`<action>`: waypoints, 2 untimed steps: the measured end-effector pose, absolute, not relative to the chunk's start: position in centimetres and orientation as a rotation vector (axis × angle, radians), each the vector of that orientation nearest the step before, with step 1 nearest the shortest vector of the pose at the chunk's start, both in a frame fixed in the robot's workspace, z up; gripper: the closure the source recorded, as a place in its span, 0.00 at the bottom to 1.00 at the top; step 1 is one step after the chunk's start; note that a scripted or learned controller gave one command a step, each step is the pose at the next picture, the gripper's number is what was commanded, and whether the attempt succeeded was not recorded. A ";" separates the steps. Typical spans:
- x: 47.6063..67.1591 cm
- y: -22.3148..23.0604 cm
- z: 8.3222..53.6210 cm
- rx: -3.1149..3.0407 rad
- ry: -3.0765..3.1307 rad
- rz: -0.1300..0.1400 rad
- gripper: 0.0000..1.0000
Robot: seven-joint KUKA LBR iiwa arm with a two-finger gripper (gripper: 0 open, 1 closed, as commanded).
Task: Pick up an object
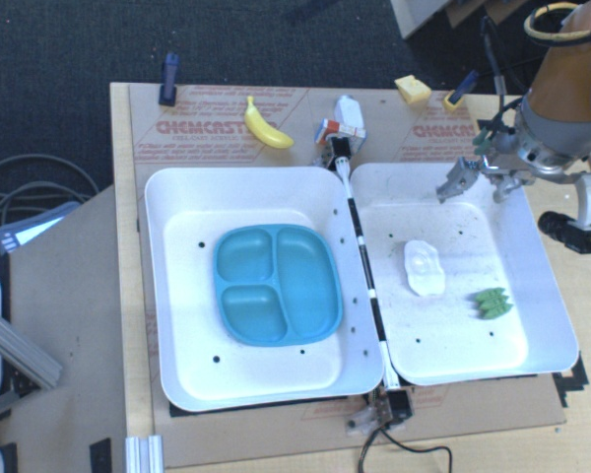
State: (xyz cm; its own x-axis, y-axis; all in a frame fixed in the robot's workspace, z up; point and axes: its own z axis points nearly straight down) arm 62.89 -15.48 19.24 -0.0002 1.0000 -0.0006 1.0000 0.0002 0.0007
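Observation:
In the right bin (532, 264) lie a small white lumpy object (424, 267) near the middle and a green leafy object (492, 304) to its right. My gripper (478, 187) hangs over the bin's far side, well behind both objects. Its fingers (455, 183) are spread open with nothing between them. The grey arm with its orange band (566, 67) comes in from the upper right.
The left bin (177, 225) holds a blue divided plate (278, 284). On the bench behind the bins lie a banana (266, 126), a small carton (345, 121), a yellow wedge (412, 89) and a blue clip (167, 77). Cables (20, 205) trail at the left.

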 end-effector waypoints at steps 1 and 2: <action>55.6 -18.4 15.2 2.223 2.220 -0.002 0.00; 51.8 -20.2 8.4 2.224 2.221 -0.002 0.00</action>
State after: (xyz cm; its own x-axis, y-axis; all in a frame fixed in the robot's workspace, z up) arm 51.82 -20.18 8.40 0.0011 1.0000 0.0005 1.0000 -0.0011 -0.0020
